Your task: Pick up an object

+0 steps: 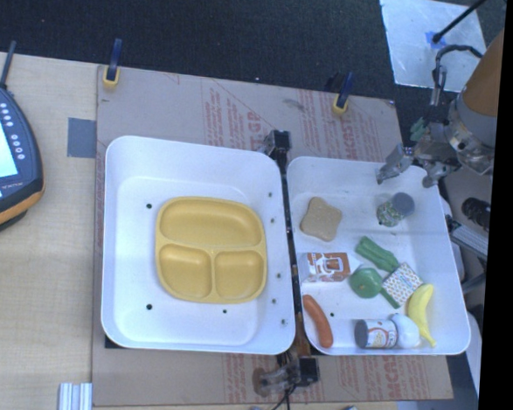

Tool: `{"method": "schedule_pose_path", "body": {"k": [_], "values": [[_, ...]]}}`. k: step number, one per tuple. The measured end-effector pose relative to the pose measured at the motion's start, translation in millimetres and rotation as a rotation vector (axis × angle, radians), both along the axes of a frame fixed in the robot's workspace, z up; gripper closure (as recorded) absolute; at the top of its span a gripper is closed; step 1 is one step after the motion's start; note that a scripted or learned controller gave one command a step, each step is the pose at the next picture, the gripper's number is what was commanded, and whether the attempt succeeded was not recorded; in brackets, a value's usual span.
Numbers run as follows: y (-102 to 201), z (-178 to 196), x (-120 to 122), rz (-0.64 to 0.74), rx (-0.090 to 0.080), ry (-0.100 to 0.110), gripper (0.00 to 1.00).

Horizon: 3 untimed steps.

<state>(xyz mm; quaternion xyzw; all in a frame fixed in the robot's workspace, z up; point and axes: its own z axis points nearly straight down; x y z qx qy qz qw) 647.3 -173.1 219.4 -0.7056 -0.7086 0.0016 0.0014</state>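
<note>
My gripper (411, 169) hangs over the far right corner of the right bin (457, 293). Its fingers (390, 171) are spread open with nothing between them. Just below it lies a small grey-green jar (395, 209), apart from the fingers. Also in this bin are a tan bread slice (322, 218), a brown-and-white packet (327, 266), a green pepper (376, 252), a green scoop (366, 283), a chequered packet (403, 279), a banana (420, 311), a red sausage (316, 320) and a small lying bottle (379, 334).
The left bin (123, 234) holds a yellow divided tray (211, 247). A teach pendant (1, 164) lies at the bench's left edge. Clamps (112, 71) pin the cardboard at the back.
</note>
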Motion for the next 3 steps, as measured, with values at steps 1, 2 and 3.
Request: {"method": "schedule_pose_path", "body": {"k": [1,2,3], "values": [[13.6,-128.2,-51.6,0.002,0.000,0.001,0.00],[15.9,-127.9,-83.5,0.003,0.000,0.001,0.00],[14.6,-117.5,-83.2,0.006,-0.002,0.003,1.00]]}}
